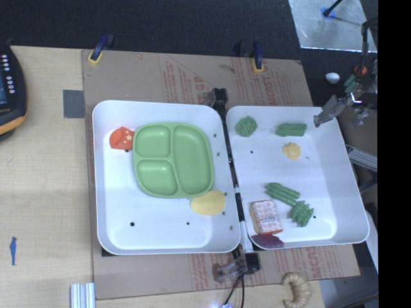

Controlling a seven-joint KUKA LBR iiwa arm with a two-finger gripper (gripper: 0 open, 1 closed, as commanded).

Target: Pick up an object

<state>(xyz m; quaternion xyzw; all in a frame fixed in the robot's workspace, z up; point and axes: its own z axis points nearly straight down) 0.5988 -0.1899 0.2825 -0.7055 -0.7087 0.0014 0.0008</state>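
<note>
The gripper (326, 113) sits at the right bin's (334, 172) far right corner — whether its claw is open or closed I cannot tell. Nearest is the green bar (291, 130) by the far edge — probably light, stiff plastic, best pinched across its narrow width.

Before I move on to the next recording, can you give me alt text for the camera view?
Two shallow white bins sit side by side on a bench, with the gripper at the right bin's far right corner, holding nothing visible. The left bin holds a green divided plate, a red piece and a yellow one; the right bin holds several small green items, a yellow piece and a small box.
</note>
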